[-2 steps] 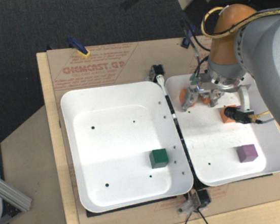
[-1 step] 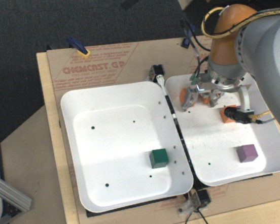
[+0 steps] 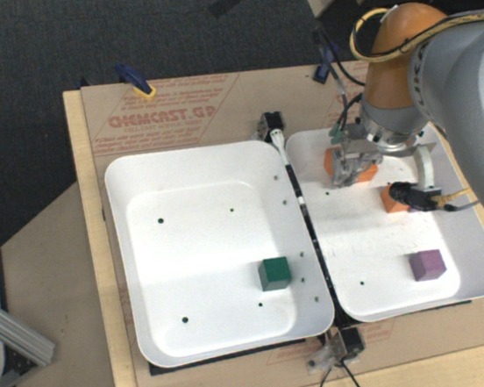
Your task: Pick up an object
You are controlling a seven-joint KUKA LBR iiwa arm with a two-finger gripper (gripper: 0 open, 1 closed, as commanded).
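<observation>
Nearest the camera, a green block (image 3: 275,273) is sat in the left bin (image 3: 136,193) and a purple block (image 3: 427,265) in the right bin (image 3: 466,282), both well apart from the arm. Further back, the gripper (image 3: 351,168) is lowered right over an orange block (image 3: 335,161) at the right bin's far edge; whether it's actually gripped can't be told. A second orange block (image 3: 393,201) is parked nearby. These look like small, light, rigid cubes, best pinched across flat opposite faces.
</observation>
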